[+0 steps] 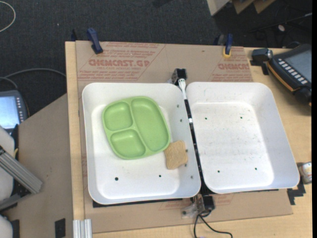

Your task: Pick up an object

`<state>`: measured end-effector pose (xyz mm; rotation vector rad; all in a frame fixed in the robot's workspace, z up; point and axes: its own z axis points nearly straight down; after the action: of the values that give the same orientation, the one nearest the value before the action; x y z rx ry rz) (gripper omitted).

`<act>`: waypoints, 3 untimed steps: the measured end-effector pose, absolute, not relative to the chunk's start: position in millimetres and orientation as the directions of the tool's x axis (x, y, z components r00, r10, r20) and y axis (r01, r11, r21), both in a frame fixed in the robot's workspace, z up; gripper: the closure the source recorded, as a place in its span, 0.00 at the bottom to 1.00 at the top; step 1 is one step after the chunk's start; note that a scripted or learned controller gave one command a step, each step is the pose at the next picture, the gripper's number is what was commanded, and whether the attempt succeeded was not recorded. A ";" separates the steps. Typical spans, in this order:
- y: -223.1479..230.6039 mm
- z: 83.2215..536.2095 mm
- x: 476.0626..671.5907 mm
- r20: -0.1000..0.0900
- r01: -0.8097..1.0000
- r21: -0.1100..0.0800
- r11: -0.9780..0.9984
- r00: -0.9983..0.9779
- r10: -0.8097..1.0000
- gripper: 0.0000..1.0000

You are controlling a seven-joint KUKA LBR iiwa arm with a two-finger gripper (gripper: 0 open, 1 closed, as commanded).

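Both candidates are sitting in the left bin (94,148), the green divided plate (136,128) lying flat with the tan sponge-like piece (175,155) touching its lower right edge, while the jaws' state is something I cannot tell.

Tray (136,127) in left bin (94,148), cracker (176,154) touching

divided plate (136,128): light green | flat piece (176,154): tan | bins (99,180): white
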<state>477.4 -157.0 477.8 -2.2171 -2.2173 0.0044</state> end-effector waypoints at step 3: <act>-9.8 505.8 476.3 0.001 1.000 -0.006 0.003 -0.003 1.000 1.00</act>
<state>476.3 -9.8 505.8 -2.2148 -2.2204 0.0054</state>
